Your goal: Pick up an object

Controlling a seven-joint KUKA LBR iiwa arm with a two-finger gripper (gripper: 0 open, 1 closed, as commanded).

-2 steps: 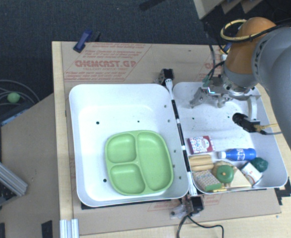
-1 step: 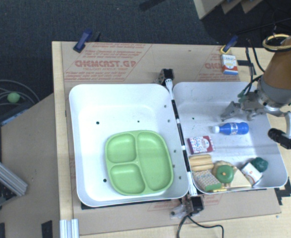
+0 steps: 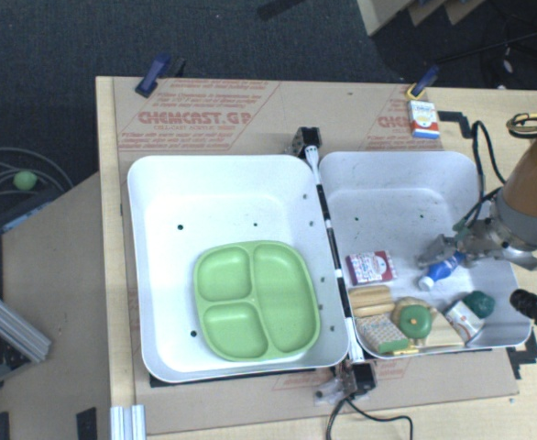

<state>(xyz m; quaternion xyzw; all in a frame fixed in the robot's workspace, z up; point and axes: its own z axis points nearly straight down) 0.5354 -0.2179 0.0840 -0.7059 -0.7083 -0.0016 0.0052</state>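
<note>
The right bin (image 3: 388,177) holds several small items along its near side: a red and white packet (image 3: 370,267), a tan wooden block (image 3: 374,300), a round green and tan toy (image 3: 413,320), a small tube with a dark green cap (image 3: 467,313), and a blue and white bottle (image 3: 441,270). My gripper (image 3: 454,249) reaches in from the right, low in the bin, directly above the blue and white bottle. The left bin (image 3: 158,191) contains a green divided plate (image 3: 255,299).
The arm's grey and orange wrist (image 3: 531,195) overhangs the right bin's right rim. A black clip (image 3: 307,139) sits between the bins at the far side. A small carton (image 3: 423,118) and blue clamps (image 3: 152,76) lie on the board behind the bins.
</note>
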